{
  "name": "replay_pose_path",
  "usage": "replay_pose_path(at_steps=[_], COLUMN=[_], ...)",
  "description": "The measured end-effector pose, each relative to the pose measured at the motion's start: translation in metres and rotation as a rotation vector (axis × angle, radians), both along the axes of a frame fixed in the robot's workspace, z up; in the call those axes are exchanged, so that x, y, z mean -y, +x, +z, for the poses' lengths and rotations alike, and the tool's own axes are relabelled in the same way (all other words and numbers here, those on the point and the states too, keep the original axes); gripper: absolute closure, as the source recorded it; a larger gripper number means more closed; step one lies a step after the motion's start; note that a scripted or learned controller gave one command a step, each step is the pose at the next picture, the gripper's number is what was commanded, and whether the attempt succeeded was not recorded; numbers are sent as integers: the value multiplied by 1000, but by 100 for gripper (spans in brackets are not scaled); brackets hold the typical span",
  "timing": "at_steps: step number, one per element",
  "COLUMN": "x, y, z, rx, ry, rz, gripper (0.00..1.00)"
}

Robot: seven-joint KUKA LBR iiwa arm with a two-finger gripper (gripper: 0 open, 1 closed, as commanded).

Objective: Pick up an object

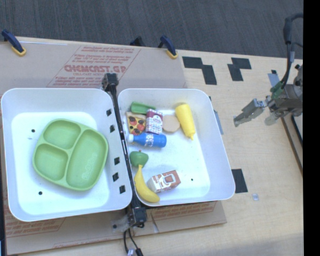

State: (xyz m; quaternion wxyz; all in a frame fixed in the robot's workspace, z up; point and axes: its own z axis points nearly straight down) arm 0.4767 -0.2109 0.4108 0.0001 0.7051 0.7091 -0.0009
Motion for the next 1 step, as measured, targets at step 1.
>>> replay_pose_path(at_steps=[1], x=[1], y=[1], z=[77], rx=[9], ry=[-3], rz=[0], gripper=[0])
